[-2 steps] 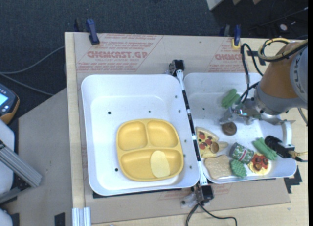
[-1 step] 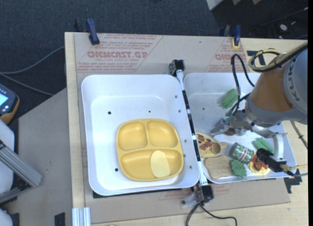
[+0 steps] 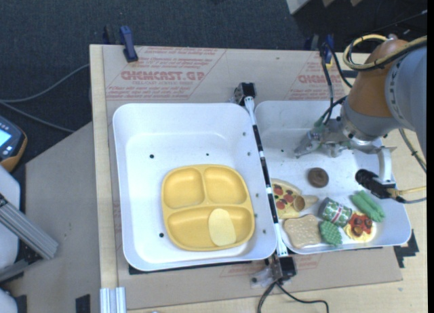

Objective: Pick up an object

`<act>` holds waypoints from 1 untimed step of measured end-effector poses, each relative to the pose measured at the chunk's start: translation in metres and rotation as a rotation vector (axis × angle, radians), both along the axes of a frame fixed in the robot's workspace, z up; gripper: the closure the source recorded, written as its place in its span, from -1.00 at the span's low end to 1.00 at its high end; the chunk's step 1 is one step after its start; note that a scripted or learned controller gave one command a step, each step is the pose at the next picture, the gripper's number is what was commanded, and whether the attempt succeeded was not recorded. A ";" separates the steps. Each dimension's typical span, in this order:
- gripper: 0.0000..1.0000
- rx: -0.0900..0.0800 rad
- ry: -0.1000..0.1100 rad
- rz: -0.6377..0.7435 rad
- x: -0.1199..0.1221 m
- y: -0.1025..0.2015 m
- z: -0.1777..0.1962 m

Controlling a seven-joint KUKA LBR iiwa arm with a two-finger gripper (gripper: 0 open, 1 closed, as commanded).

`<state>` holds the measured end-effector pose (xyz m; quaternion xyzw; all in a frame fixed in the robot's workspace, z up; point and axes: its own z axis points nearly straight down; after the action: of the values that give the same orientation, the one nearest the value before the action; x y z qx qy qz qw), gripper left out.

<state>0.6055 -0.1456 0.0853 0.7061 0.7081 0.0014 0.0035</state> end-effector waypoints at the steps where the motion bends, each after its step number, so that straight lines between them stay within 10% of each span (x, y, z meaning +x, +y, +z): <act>1: -1.00 0.005 0.013 -0.005 -0.052 0.006 -0.001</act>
<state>0.5530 -0.1392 0.0842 0.7078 0.7064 -0.0013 -0.0029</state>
